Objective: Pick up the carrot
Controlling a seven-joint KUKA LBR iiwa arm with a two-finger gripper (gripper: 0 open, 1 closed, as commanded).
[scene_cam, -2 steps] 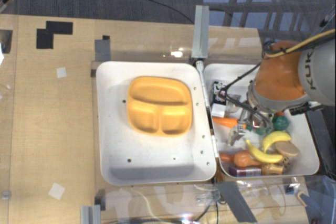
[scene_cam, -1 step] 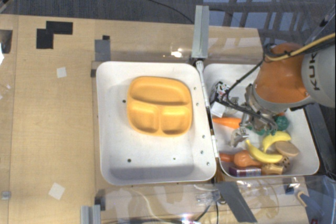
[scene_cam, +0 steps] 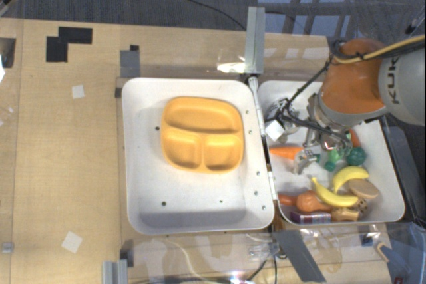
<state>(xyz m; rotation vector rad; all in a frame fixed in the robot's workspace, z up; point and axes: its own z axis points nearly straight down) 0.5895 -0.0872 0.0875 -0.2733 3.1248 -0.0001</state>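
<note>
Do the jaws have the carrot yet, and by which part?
Cannot be told: the gripper is at the carrot's right end, but the contact is unclear.

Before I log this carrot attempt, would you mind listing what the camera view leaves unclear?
- Gripper: small and tangled with cables under the arm's wrist in the camera view; open or shut is unreadable.
- Carrot: its right end runs under the gripper, so contact cannot be judged.
- Green toy: partly covered by the wrist; its shape stays unclear.
- Items along the right bin's near wall, below the banana: overlapping and too small to identify.
</note>
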